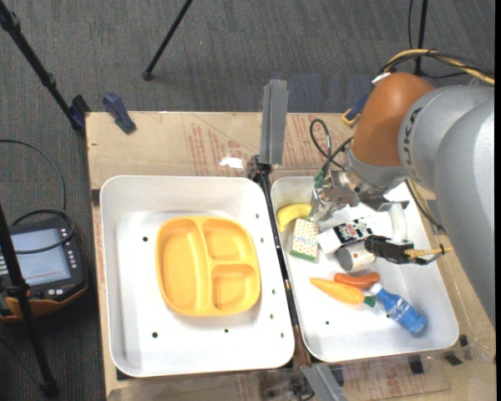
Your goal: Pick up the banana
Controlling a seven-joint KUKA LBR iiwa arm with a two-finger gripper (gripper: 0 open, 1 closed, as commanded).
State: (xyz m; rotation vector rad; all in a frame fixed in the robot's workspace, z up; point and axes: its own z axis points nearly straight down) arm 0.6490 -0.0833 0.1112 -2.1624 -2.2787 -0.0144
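Now: gripper low over the banana in the right bin

Firstly, at the far left of the scene a handheld control pendant [35, 261] lies on the floor beside the bench. On the bench, the left bin [125, 199] holds a yellow tray with three compartments [207, 266], which lies flat near the middle of this bin.

Next comes the right bin [434, 307]. At its far left corner lies the banana [290, 215]; it shows only in part, because the gripper [327, 200] stands low just beside it, on its right, and covers its end. I cannot tell if the jaws are open or closed, and no thing is seen between them. Just near of the banana lies a small dotted card [305, 241]. Further right are a black and white box [352, 230] and a grey cylinder [356, 258]. Near the front of the bin lie a toy carrot [338, 291] and a blue bottle [399, 311], close together. The grey arm [451, 149] with its orange band [388, 119] reaches in from the right.
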